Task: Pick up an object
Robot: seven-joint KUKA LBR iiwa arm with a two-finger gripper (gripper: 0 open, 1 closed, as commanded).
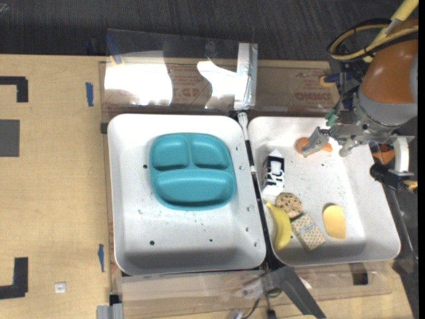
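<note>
Two shallow white bins are seen side by side at the middle of the frame. The left bin (pixel 126 198) is occupied by a teal divided plate (pixel 192 170), which lies flat near its centre.

In the right bin (pixel 358 198) several small things are scattered. An orange object (pixel 307 144) lies near the upper edge, partly covered by the gripper. A small black-and-white item (pixel 275 171) is found by the left wall. Lower down, a round speckled cookie (pixel 288 203) is placed just beside a banana (pixel 281 225), which is curved along the lower left corner. A tan patterned block (pixel 309 232) lies touching the cookie's lower side, tilted. A yellow lemon-like piece (pixel 334 220) is set apart to the right of the block.

The arm is seen at the upper right of the frame, with its orange band above the wrist. The gripper (pixel 325 140) is positioned low over the upper part of the right bin, next to the orange object. Whether its fingers are parted or closed cannot be told, and nothing is clearly seen between them.
</note>
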